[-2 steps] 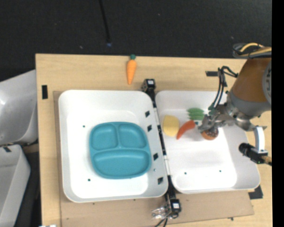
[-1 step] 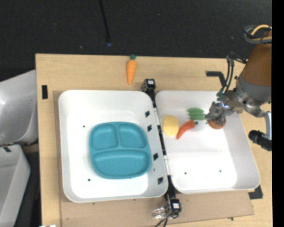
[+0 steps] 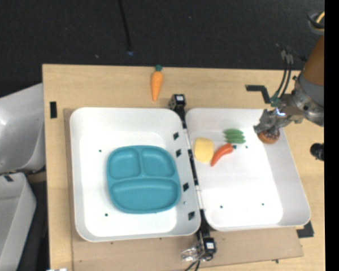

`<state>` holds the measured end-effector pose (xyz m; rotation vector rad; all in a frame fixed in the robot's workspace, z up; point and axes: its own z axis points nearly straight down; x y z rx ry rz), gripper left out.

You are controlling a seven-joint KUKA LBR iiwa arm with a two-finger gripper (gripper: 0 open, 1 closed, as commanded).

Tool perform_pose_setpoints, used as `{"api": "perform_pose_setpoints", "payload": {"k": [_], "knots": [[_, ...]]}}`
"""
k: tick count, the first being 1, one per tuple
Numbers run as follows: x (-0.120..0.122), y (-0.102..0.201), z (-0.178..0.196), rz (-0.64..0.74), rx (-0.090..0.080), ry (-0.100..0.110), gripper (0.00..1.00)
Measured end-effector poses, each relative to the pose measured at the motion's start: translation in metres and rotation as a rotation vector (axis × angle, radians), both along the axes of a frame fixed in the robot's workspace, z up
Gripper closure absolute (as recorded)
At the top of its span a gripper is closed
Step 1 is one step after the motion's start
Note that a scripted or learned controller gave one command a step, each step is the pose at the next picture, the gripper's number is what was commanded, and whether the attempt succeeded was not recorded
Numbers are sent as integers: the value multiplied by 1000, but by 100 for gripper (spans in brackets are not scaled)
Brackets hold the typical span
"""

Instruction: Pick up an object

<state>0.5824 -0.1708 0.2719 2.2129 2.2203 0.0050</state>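
One carrot (image 3: 156, 83), one yellow item (image 3: 203, 150), one teal tray (image 3: 142, 179).

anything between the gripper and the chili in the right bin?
Nothing visible blocks it. The gripper is at the right bin's upper right, over a small brown object. The red chili lies to its left; the green item sits just above that line, the yellow piece beyond.
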Motion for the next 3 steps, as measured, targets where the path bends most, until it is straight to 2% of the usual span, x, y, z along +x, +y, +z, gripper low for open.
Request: {"api": "perform_pose_setpoints", "payload": {"k": [2,3], "knots": [[-31,97,6,4,4,6,100],[-34,139,-2,2,3,7,100]]}}
